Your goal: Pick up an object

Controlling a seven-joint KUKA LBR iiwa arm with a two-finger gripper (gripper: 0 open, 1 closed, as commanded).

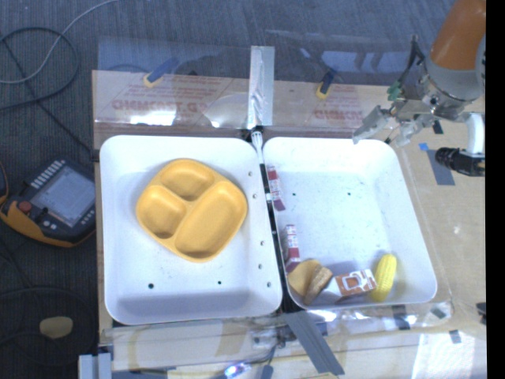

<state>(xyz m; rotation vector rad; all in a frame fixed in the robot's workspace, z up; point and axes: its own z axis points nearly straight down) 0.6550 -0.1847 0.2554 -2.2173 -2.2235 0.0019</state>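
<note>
We are watching the arm point(461, 34) hanging over the far right corner of the right bin point(410, 212).

Its gripper point(387, 129) is sitting with fingers spread wide and carrying nothing. We are seeing a yellow divided plate point(192, 208) lying in the left bin point(118, 235). Along the right bin's near wall a bread roll point(308, 279), a small red and white carton point(354, 283) and a corn cob point(384, 276) are lying; the carton's print is too small for us to read.
</note>
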